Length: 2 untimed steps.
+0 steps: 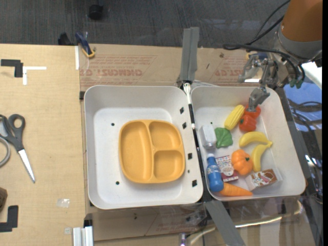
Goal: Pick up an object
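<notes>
nearest you, an orange carrot lies along the front wall of the right bin, beside a blue bottle. behind them: small pumpkin, two bananas, green leaf, corn cob and red pepper. the gripper hangs at the pepper's back edge; you cannot tell its state. left bin holds a yellow divided plate.
</notes>
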Tool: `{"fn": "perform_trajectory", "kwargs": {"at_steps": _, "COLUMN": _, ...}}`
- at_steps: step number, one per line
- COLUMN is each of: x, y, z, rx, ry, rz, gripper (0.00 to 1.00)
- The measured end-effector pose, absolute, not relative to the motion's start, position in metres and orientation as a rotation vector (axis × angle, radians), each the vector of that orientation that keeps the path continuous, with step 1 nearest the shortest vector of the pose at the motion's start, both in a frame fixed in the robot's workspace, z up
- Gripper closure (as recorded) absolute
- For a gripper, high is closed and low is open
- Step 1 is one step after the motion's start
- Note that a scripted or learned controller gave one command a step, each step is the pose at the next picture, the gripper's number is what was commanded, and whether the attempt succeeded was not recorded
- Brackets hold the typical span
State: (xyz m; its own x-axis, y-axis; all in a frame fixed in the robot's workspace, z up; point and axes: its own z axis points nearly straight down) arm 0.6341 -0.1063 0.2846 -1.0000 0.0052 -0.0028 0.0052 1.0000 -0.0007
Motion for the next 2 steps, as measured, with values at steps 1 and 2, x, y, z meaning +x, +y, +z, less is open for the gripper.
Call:
{"fn": "perform_trajectory", "kwargs": {"at_steps": 1, "x": 0.594, "y": -0.101, "z": 0.154, "rx": -0.18, "ry": 3.134, "rz": 0.0, "gripper": 0.0}}
{"fn": "perform_trajectory", "kwargs": {"at_steps": 2, "x": 0.55, "y": -0.108, "z": 0.097, "rx": -0.171, "ry": 3.127, "rz": -0.003, "gripper": 0.0}}
